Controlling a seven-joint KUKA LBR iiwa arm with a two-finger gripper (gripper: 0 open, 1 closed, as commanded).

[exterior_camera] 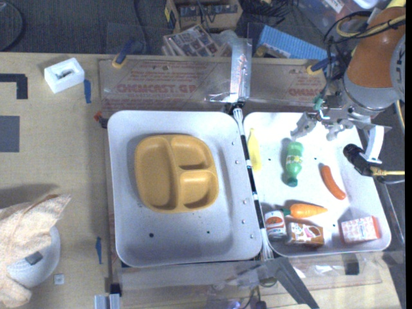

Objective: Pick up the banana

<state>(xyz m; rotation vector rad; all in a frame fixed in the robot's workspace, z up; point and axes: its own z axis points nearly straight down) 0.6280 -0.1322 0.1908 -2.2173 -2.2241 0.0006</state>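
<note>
The left bin (125, 172) holds a yellow divided tray (175, 172) and nothing the task asks for. At the seam between the two bins lies the banana (253, 149), stretched lengthwise along the left wall of the right bin (380, 234) and pressed close against it. That position is the main hazard: a finger coming down on the wall side has little room (if any), so it may land on the rim or on the fruit itself and push it rather than straddle it.

Just right of the banana stands a green bottle (293, 163), near enough that a wide approach could knock it. Farther right lies a sausage (333, 181), and along the near edge sit a small jar (275, 223), a carrot (307, 208), a brown carton (305, 231) and a pink-and-white box (359, 229), all well clear of the target.

The gripper (326, 125) hovers over the far right part of the bin, its fingers splayed wide and holding nothing. It is well apart from the banana, with the bottle roughly between them, so a low sideways sweep risks toppling the bottle.
</note>
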